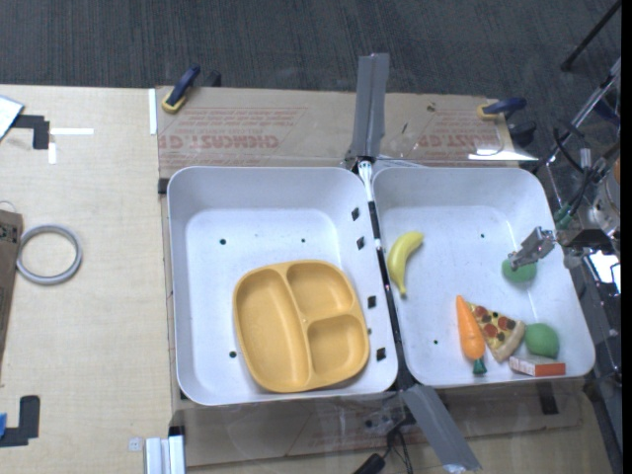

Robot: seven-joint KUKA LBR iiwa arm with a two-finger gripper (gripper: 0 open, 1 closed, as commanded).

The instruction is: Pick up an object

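My claw (534,248) hangs low over the right bin (464,191), near its right wall, with my arm coming in from the right edge. Whether the claw is parted or closed I cannot tell: its tip is a small grey shape from this height, and I see nothing clearly gripped in it.

Directly under and just below the tip sits a small green round object (520,270), touching or nearly touching the claw in this slanted view. That is the thing nearest to me and, I judge, the one this try turns on. It lies a touch toward the bin's front from the tip, so the coming move looks like a short drop rather than a reach. Being roundish, it offers no long axis to line up with.

Farther toward the front of the bin lie a second green round object (541,340), a toy pizza slice (496,330), a toy carrot (470,332) running front to back, and a small red-and-white box (537,367) against the front wall. A toy banana (403,257) lies well apart, near the wall shared with the left bin (197,294), where a yellow divided plate (296,322) rests. A tape roll (46,253) lies on the bench (79,363).
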